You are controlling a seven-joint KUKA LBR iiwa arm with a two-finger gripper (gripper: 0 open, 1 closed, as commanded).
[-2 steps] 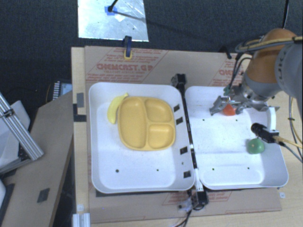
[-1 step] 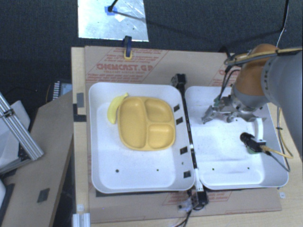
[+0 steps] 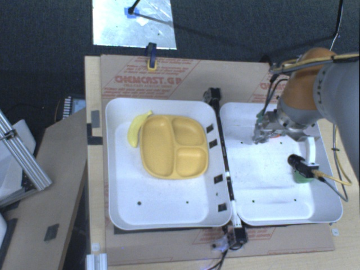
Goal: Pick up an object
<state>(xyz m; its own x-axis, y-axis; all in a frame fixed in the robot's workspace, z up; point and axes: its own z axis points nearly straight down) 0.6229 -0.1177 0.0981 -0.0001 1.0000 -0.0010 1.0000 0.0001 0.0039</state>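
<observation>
The left bin (image 3: 169, 212), at the middle-left of the frame, holds what I could pick: a yellow divided plate (image 3: 171, 146) lying flat, and a banana (image 3: 135, 129) against its upper-left edge. My gripper (image 3: 260, 136) hangs low in the right bin (image 3: 270, 207), centre-right, well apart from both, and whether it is open or closed I cannot tell. I judge the banana easier, since the flat plate offers little to grip.

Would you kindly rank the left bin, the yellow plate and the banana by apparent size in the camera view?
Largest to smallest:
1. left bin
2. yellow plate
3. banana, clearly the smallest
</observation>
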